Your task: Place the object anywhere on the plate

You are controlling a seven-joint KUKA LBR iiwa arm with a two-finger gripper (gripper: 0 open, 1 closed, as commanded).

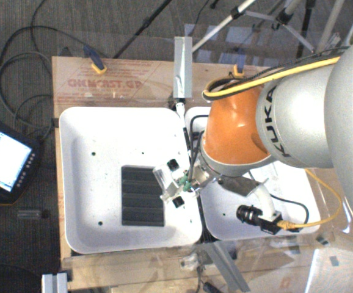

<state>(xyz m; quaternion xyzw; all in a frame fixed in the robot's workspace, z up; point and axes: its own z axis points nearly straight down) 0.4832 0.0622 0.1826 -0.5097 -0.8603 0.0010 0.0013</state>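
Note:
A black ridged plate [141, 195] lies flat in the left white bin [91, 145], toward its right side. My gripper [167, 185] hangs over the plate's right edge, close to the wall between the two bins. Its two pale fingers [160, 176] stand apart, so it is open, and I see nothing between them. No loose object is visible on the plate or on the bare floor of the left bin. The orange band and grey arm [237, 127] cover most of the right bin [225, 224].
A black cylindrical part [251, 216] with a yellow cable hangs below the wrist over the right bin. A metal post [182, 66] stands behind the bins. A tablet [4, 162] lies off the bench to the left.

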